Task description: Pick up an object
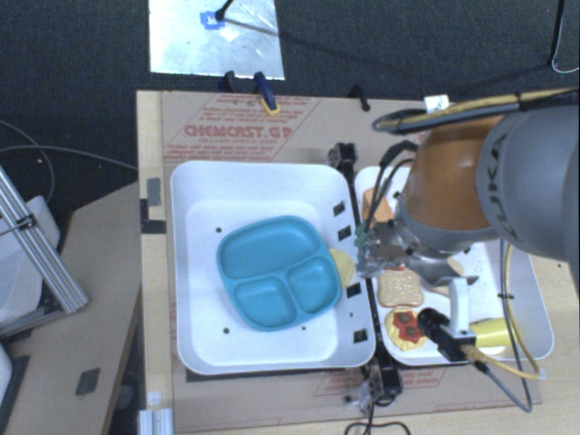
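My gripper hangs low over the left edge of the right bin, close to the wall between the two bins. Just below it lies a tan slice of toy toast. In front of the toast sits a round toy pizza piece with red spots. A pale yellow object rests in the left bin, against the right rim of a blue divided plate and right beside the gripper. The grey and orange arm hides much of the right bin.
A yellow object lies at the front right of the right bin. An orange piece peeks out at that bin's back left, under the arm. A cardboard sheet lies under the bins, with a shiny foil square behind it.
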You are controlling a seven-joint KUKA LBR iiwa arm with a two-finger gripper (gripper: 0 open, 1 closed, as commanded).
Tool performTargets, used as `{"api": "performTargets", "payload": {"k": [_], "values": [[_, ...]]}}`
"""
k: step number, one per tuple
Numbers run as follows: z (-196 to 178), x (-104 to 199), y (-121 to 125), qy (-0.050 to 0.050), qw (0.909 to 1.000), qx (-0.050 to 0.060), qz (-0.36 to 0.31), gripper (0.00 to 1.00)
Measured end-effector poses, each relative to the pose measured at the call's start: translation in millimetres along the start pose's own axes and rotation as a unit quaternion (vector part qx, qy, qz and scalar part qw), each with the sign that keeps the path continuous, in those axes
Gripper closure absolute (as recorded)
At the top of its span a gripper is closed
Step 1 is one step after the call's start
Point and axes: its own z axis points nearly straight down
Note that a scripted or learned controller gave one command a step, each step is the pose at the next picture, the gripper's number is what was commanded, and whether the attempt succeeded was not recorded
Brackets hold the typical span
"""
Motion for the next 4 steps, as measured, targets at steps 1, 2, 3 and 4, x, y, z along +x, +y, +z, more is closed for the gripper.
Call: {"api": "performTargets", "payload": {"k": [1,2,3,4], "values": [[41,11,-2,-0.001,1.0,0.004,0.003,1.0],[0,34,43,-0.001,1.0,-0.002,0.002,1.0],[-44,5,93,-0.002,1.0,-0.002,0.005,1.0],[11,12,2,-0.001,1.0,0.007,0.005,1.0]]}}
